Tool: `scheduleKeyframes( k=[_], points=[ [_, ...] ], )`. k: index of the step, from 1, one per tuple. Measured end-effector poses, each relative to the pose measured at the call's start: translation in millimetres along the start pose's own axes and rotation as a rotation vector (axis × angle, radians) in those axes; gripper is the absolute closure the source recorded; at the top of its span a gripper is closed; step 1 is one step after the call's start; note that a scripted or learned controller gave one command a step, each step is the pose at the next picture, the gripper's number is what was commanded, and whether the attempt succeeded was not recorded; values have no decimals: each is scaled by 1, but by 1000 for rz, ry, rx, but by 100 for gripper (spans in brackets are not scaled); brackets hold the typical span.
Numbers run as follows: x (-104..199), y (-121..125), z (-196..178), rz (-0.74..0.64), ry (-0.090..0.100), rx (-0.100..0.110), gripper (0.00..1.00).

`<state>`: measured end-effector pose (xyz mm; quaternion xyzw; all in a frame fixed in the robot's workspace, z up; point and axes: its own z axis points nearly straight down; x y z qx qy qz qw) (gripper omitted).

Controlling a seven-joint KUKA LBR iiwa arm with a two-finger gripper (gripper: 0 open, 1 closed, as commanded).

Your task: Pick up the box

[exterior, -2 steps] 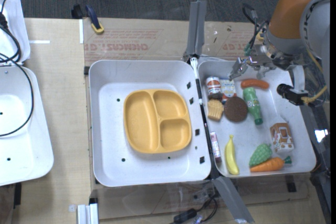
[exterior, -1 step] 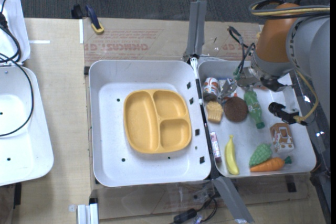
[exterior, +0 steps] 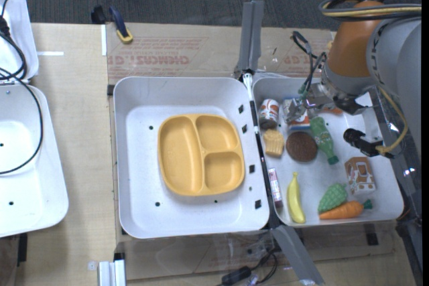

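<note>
Now the gripper (exterior: pixel 299 108) is low at the right bin's (exterior: pixel 395 201) twelve o'clock side; its state I cannot tell. The small orange-and-white carton box (exterior: pixel 360 175) lies at four o'clock, untouched, so the approach must turn there.

The grey arm with its orange band (exterior: pixel 375 43) is cut off by the right edge and covers the far right corner of the right-hand shallow white bin (exterior: pixel 395 207). The gripper's tip (exterior: pixel 303 106) is small and tangled with cables, too unclear to read. A white moulded tray (exterior: pixel 27 164) at the left runs off the edge, and the small packet (exterior: pixel 297 112) beneath the gripper is partly hidden.
</note>
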<state>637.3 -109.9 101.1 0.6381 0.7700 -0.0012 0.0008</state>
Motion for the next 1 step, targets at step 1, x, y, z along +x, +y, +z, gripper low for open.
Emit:
scheduleKeyframes(
  k=[1],
  points=[
    [51,32,-108,-72,1,-2,100]
  ],
)
